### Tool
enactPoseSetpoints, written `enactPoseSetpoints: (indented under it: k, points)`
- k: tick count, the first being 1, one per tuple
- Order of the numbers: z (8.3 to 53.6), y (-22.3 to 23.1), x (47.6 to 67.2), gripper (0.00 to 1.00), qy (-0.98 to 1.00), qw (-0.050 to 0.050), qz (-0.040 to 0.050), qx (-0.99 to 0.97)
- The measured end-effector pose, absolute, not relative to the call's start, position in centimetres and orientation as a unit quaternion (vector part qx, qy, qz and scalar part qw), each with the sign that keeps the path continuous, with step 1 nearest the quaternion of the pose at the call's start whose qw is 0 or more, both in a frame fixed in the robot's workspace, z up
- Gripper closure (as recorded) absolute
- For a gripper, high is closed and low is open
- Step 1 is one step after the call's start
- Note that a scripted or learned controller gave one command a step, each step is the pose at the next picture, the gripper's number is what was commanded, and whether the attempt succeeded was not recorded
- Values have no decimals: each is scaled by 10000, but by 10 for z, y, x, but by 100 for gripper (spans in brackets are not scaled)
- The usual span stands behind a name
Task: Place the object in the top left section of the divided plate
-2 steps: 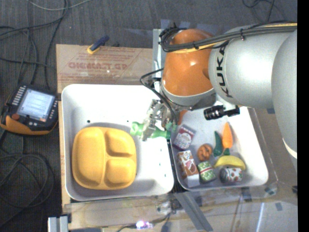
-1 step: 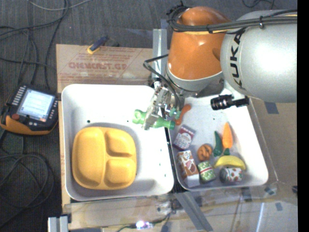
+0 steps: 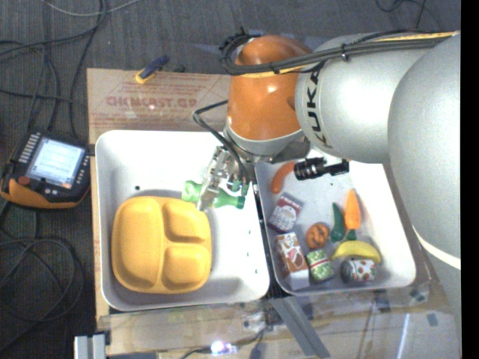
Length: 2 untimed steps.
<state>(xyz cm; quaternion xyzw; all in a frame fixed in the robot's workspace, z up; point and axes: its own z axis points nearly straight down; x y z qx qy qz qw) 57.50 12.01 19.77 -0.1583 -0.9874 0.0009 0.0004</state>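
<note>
Gripper (image 3: 217, 189) pinching green object (image 3: 196, 191), hovering at divided plate (image 3: 161, 243) top right edge, left bin (image 3: 135, 144). Risk: release here drops object outside top left section.

The arm (image 3: 374, 88) runs off the frame's right edge and hides the right bin's (image 3: 400, 230) upper rim
</note>
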Motion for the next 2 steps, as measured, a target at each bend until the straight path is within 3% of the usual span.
enactPoseSetpoints:
  k: [1,2]
  points:
    - [227,131,498,100,-9949,5,5,-1010]
    - [227,131,498,0,-9949,7,1,-1009]
